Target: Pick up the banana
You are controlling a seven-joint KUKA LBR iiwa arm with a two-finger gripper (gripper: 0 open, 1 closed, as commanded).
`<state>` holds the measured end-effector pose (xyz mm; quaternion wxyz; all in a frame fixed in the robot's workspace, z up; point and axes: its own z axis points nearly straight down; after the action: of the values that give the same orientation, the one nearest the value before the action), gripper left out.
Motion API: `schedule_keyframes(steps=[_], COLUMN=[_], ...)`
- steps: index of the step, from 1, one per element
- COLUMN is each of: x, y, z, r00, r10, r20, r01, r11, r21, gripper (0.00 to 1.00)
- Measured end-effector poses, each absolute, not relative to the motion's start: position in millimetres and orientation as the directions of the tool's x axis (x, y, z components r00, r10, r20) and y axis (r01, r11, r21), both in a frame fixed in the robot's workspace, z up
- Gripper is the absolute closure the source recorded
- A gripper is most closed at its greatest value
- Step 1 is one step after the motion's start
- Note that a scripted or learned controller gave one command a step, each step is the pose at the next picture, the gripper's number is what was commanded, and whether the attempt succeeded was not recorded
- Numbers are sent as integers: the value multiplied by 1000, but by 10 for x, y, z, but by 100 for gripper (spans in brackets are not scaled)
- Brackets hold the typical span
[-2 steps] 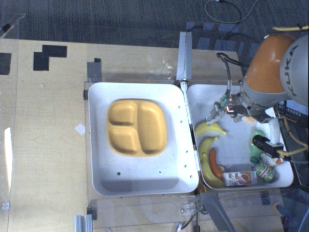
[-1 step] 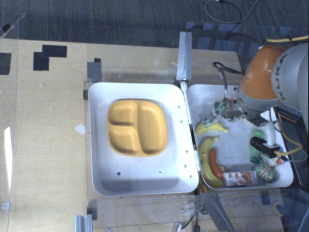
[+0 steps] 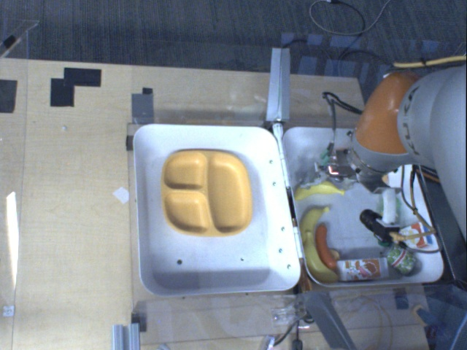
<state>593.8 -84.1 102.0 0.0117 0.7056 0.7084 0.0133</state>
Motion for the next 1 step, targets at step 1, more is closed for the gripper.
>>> schedule_keyframes(steps=[1], x=[5963], y=[-849], z=[1145], r00=[-5], r10=[1000], r20=[-2], r01=[999], r11=[5], r21=[45], gripper=[100])
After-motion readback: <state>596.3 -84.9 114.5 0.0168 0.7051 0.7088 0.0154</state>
